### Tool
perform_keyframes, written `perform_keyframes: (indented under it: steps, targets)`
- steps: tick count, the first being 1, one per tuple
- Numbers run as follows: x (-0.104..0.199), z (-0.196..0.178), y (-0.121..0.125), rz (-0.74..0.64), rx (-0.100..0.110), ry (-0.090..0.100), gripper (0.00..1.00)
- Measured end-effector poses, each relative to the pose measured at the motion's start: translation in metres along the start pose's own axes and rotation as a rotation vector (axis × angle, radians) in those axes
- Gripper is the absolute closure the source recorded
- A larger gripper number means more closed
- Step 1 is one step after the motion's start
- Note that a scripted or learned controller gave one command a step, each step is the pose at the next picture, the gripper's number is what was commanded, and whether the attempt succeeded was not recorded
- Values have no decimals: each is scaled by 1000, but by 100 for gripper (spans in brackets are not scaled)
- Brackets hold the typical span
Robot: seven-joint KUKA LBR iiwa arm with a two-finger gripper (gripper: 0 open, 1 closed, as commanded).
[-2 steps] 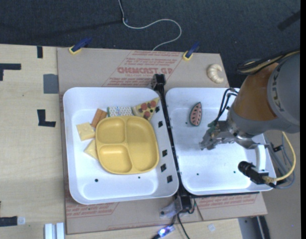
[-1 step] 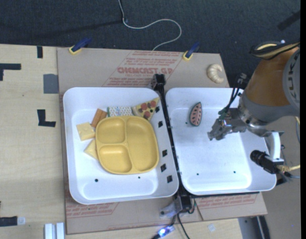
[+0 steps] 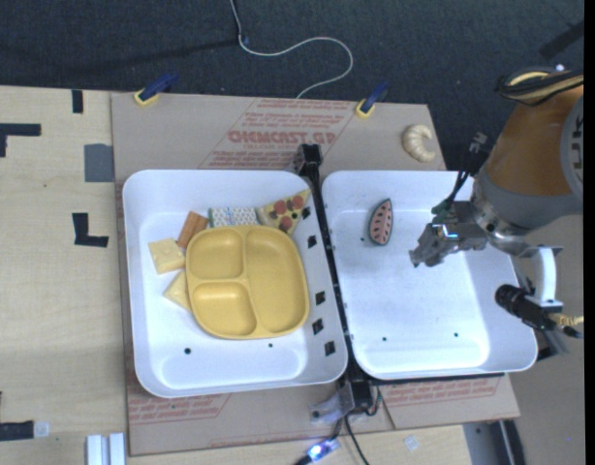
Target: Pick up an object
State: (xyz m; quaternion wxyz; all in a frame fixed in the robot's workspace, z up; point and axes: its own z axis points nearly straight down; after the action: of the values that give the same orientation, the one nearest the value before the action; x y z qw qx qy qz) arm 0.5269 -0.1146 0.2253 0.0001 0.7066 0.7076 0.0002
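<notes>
1. While the arm (image 3: 535,163) is reaching in from the right, it is hanging over the right bin (image 3: 423,337), probably lining up on that bin's lone item.
2. The left bin (image 3: 157,356) is sitting alongside, touching at the divider, and is carrying most of the clutter.
3. A yellow divided plate (image 3: 247,281) is lying flat in the left bin, covering parts of several small flat pieces (image 3: 167,255) tucked around its upper left rim.
4. The gripper (image 3: 428,248) is hovering over bare bin floor; I cannot tell how its tool end is standing.
5. The watermelon slice (image 3: 379,222) is lying near the gripper, to its left, apart from it and ungrasped.
</notes>
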Motion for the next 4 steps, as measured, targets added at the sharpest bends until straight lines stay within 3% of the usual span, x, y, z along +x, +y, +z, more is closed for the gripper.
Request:
perform_keyframes:
  steps: [3,4]
  targets:
    - [137,14,80,-5,1,1,100]
    - [155,4,91,-2,1,0,100]
